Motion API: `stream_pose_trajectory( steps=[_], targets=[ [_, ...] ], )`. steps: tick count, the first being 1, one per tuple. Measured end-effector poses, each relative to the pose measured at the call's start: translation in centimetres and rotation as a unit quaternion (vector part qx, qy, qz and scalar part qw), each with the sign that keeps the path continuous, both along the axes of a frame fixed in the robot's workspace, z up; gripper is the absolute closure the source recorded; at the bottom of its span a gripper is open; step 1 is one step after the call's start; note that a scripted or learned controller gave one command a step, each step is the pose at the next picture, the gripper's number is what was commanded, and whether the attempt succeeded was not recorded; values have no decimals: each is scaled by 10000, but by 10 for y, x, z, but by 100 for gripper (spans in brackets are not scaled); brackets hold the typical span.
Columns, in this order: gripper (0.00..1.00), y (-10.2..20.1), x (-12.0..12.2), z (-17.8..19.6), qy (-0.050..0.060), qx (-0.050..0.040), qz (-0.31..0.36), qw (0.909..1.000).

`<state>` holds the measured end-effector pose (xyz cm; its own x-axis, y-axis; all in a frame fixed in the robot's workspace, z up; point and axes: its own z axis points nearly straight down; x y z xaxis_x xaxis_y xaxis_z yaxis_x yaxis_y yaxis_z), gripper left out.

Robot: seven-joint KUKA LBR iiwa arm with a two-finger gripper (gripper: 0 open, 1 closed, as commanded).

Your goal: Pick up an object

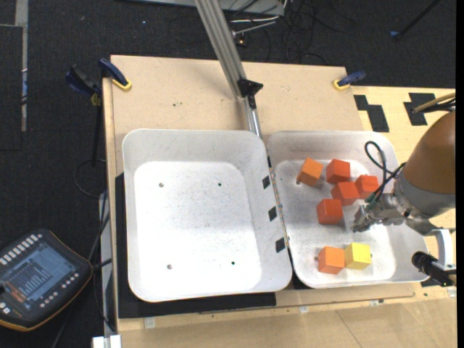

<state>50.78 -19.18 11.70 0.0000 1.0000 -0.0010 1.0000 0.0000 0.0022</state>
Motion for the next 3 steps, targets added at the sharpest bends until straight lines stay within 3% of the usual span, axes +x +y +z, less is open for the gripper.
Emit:
stream_pose_trajectory(
  steps=[3],
  targets=[
    [100,-16,-1,154,-27,-17,10,10000]
  ],
)
